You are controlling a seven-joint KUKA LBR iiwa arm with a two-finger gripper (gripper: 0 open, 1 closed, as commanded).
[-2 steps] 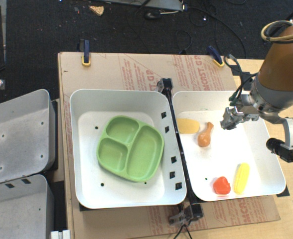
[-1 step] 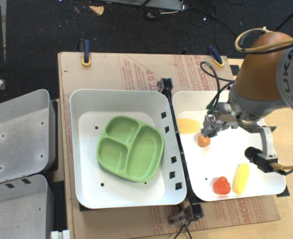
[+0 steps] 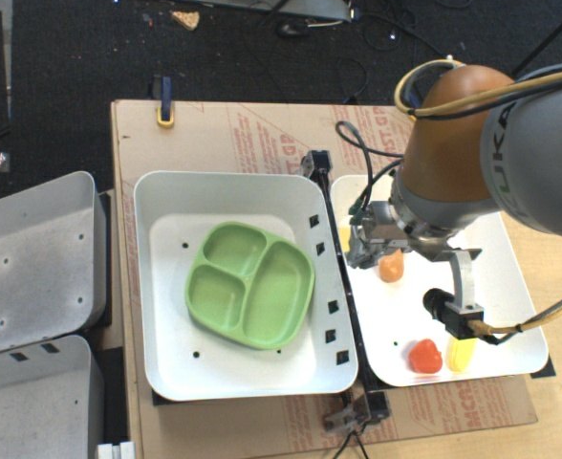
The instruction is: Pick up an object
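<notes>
At right of centre, over the right-hand bin [image 3: 510, 247], the arm's claw [image 3: 377, 247] is hanging low, its wrist hiding most of the mechanism; whether it is spread or pressed together cannot be told. An orange object [image 3: 391, 270] is lying on the bin floor just below and right of the claw, possibly touching it. The approach step appears to be under way; next, a descent and closure centred on that piece is called for. A red object [image 3: 425, 356] and a yellow one [image 3: 461, 353] are resting side by side toward lower right. A green divided plate [image 3: 250, 283] is occupying the left-hand bin [image 3: 157, 199].
</notes>
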